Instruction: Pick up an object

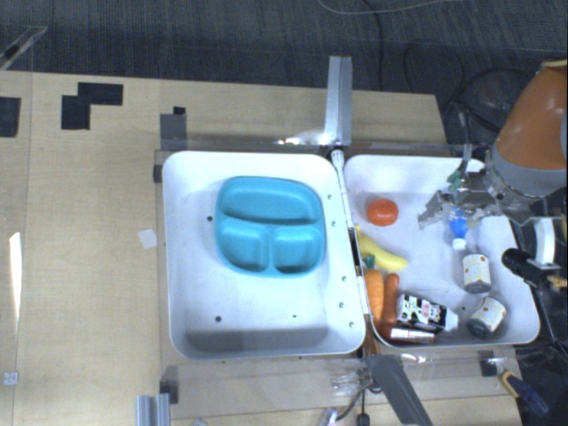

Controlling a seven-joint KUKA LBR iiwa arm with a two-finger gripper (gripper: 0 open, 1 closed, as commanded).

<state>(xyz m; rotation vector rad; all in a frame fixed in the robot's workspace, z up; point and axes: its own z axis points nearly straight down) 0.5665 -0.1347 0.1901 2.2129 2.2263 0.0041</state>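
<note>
Looks like a robotics lab: two white bins [177,264] bolted on a plywood surface [80,264], loose cable [373,7] over grey carpet [177,16].

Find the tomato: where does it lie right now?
The tomato lies in the right bin, in its upper left part, close to the divider between the bins. The banana is just below it, and the gripper is off to its right.

tray [266,223] in left bin [191,327] | tomato [382,211], banana [382,255], carrot [375,293] in right bin [404,174]
</note>
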